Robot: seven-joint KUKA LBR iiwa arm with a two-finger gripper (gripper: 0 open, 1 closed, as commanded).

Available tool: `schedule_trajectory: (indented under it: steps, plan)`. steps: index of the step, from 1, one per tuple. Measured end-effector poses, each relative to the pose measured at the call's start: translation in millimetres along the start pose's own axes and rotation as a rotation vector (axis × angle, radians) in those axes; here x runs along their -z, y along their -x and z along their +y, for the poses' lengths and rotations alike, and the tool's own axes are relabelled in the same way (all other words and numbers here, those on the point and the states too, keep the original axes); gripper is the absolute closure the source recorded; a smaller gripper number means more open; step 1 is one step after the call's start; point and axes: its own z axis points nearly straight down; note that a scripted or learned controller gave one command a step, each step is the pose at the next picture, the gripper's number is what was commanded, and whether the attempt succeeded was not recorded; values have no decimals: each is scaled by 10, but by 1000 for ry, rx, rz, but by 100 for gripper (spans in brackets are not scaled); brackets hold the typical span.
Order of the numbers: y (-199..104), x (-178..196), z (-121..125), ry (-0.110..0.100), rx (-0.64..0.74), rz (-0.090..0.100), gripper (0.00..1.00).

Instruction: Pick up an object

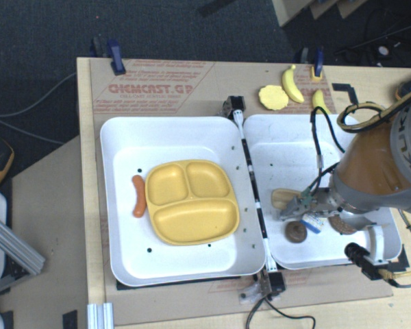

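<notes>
Lower right of the frame, the gripper (pixel 303 210) hangs over crowded small pieces beside a brown disc (pixel 296 232); its grip state is unreadable, so a pinch may glance off.

Arm (pixel 380 163) is reaching in from the right, wrist angling downward, gripper (pixel 303 208) hanging low; finger state indeterminate.

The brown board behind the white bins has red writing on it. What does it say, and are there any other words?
"CHEMCAST GP", big red letters on the brown board.
The smaller red lines above and below it are too blurred to read.
No other writing is readable.
</notes>
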Motion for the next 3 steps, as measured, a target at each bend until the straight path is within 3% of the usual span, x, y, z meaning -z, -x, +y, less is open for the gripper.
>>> schedule_trajectory:
  steps: [1,2,3]
  plan:
    - [352,43,77,-13,-2,5,0]
    - [1076,37,310,-17,-5,3,0]
    - [1088,-64,-68,-24,1,15,0]
